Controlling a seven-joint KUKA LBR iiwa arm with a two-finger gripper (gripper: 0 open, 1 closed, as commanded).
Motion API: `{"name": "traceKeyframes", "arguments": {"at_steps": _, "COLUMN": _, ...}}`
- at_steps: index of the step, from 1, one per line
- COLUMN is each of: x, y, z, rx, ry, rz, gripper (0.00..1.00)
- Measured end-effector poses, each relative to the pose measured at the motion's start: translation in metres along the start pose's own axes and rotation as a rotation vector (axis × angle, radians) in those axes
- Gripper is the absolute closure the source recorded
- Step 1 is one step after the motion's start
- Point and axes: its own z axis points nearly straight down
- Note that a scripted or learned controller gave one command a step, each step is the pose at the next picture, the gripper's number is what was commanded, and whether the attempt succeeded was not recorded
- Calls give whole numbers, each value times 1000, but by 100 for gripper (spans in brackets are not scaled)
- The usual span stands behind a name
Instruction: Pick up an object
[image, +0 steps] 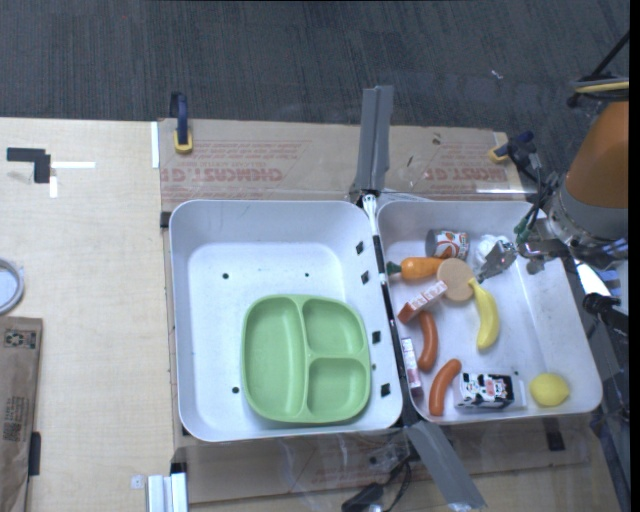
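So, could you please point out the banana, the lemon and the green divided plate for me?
banana (487, 318), camera view, middle of its curve.
lemon (549, 389), camera view, centre of the fruit.
green divided plate (268, 360), camera view, floor of its large left compartment.

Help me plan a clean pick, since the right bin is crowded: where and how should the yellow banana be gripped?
Grip the curved yellow plastic banana across its middle, coming straight down from above. It lies flat and runs roughly top to bottom in the view, so close across its narrow width. Its upper tip sits against the round tan disc; the middle has bare bin floor on both sides.
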Motion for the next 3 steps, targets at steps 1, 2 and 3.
{"name": "traceKeyframes", "arguments": {"at_steps": 1, "x": 36, "y": -24, "z": 72, "rx": -1, "ry": 0, "rz": -156, "gripper": 0}}
{"name": "traceKeyframes", "arguments": {"at_steps": 2, "x": 35, "y": -24, "z": 63, "rx": -2, "ry": -1, "rz": -152, "gripper": 100}}
{"name": "traceKeyframes", "arguments": {"at_steps": 3, "x": 93, "y": -48, "z": -73, "rx": -1, "ry": -1, "rz": -26, "gripper": 100}}
